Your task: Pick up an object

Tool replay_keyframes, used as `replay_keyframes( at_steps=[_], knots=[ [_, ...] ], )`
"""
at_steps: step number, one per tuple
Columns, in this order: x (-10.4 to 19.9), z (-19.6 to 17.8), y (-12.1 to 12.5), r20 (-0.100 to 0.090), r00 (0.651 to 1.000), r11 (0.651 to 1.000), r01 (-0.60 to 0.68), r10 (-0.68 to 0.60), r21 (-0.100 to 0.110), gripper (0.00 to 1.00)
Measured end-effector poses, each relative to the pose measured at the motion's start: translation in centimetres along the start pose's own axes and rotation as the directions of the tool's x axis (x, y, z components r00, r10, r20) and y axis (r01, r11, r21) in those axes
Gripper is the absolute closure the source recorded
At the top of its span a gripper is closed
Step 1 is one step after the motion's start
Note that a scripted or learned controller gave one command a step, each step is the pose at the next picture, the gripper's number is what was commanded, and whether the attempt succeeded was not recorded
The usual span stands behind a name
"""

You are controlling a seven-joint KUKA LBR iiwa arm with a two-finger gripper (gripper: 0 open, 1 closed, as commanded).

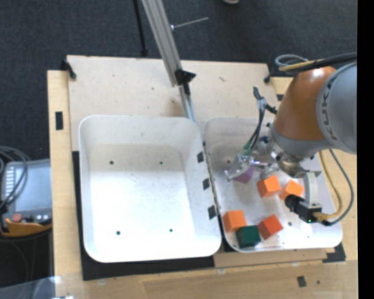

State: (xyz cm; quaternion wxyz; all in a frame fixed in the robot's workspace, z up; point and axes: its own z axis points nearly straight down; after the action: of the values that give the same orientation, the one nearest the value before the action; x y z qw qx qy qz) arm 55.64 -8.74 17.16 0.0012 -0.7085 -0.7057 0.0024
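My gripper [244,167] hangs low over the middle of the right bin [219,132], reaching in from the right under the orange-banded wrist. A small purple block [242,177] lies right at its fingertips, touching or just below them; I cannot tell whether it sits between them. Orange blocks lie close by: one [269,186] just right of the gripper, another [293,187] beside it, one [234,220] near the bin's front left and a darker one [271,227] at the front. A green block [248,236] rests against the front wall.
The left bin [143,189] stands alongside, sharing a divider wall [208,179] with the right one. A metal pole [168,48] slants up from the back of the bench. Cables [336,198] loop along the right bin's right side.
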Motion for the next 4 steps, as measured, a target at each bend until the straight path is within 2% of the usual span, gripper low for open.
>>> replay_keyframes(
  at_steps=[1,2,4],
  knots=[
    [-0.2,4.4,0.4,0.000,1.000,1.000,-0.001,0.001,-0.001,0.00],
    [-0.1,3.0,0.6,-0.003,1.000,1.000,-0.009,0.009,-0.010,1.00],
    [-0.5,-6.3,1.0,-0.001,1.000,1.000,0.007,-0.007,-0.012,1.00]
  ],
)
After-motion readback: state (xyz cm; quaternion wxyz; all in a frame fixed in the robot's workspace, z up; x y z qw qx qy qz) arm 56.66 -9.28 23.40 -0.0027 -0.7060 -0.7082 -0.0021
